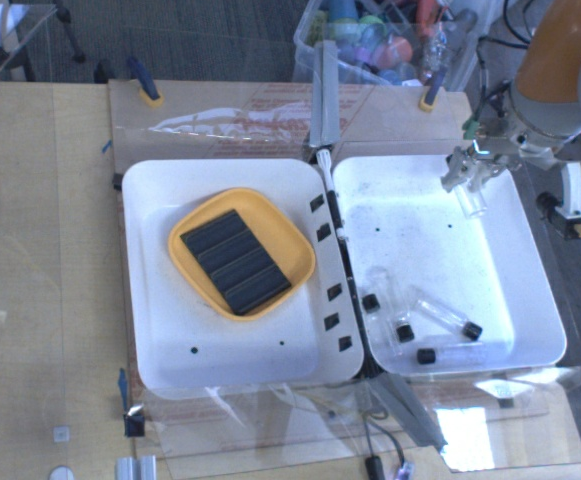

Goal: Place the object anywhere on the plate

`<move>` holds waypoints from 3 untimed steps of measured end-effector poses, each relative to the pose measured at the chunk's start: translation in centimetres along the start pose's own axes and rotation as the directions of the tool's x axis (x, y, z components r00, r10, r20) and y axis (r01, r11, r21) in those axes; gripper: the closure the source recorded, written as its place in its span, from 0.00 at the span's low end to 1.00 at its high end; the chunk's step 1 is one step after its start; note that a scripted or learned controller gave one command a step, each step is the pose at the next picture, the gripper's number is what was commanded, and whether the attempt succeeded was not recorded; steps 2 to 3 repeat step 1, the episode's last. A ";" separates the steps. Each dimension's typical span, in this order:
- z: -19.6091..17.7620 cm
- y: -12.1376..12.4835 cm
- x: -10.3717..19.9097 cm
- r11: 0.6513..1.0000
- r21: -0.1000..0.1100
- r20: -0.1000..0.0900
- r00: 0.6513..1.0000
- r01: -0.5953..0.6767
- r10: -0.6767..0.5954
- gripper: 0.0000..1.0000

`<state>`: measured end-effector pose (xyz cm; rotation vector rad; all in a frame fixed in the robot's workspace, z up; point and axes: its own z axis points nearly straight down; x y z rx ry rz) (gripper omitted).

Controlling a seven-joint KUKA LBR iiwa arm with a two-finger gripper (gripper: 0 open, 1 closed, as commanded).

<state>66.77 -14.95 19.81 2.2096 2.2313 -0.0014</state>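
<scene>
On the bench sit two shallow white bins side by side, the left bin (pixel 150 268) and the right bin (pixel 530 268), touching along a middle seam where a row of small black clips (pixel 330 268) runs from far to near. Inside the left bin lies one yellow plate (pixel 195 233), square with rounded corners and turned at a slant, and on it rests one dark ribbed rectangular block (pixel 238 261). Over in the right bin, toward its near side, I count about four clear plastic tubes with black caps (pixel 440 320), lying loose and close together, though their clear bodies are hard to make out against the white. At the far right corner of that bin the arm (pixel 560 48) comes in, orange band showing, and the gripper (pixel 467 180) hangs over the bin's far edge, well apart from the tubes. Whether it is spread or pressed together, I cannot tell. Beyond the bins stands one clear crate of coloured toys (pixel 390 18).
</scene>
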 end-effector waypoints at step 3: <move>0.0 0.0 0.0 1.000 0.000 0.000 1.000 0.000 0.000 0.00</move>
